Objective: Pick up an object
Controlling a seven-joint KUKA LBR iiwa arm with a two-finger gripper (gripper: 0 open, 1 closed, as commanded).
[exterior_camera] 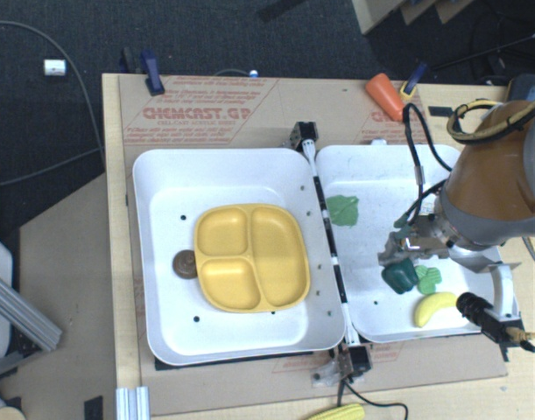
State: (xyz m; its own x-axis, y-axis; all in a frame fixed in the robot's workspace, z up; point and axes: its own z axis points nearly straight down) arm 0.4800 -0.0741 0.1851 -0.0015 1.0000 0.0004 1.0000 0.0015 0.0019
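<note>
My gripper hangs low over the right bin, reaching in from the right under the grey arm with its orange band. Directly below its tips lies a dark teal object, touching a bright green piece at its right. A yellow banana rests near the bin's front edge. A pale green flat object lies at the bin's upper left. Nothing shows between the fingers.
The left bin holds a yellow divided plate with a small brown round object at its left side. An orange object and a blue clamp sit on the bench's far edge. Black cables hang beside the arm.
</note>
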